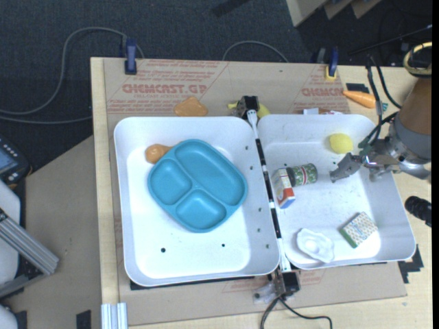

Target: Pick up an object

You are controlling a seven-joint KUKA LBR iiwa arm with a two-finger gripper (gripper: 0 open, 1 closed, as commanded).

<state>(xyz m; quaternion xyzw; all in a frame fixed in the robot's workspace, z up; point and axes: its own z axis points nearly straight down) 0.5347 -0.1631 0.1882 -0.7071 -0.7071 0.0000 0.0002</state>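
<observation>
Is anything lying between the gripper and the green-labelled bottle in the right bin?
Nothing visible does. The gripper hangs just right of the bottle, with bare bin floor between; the yellow ball sits off that line.

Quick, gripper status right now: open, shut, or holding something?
Gripper: in the right bin, beside the yellow ball; nothing seen between its fingers; open or shut cannot be told from this view.

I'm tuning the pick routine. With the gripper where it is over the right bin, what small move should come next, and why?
Probably a short shift toward the green bottle before descending. The gripper sits in the right bin just beside that bottle, with nothing seen between its fingers; the yellow ball is close too, but rounder.
</observation>
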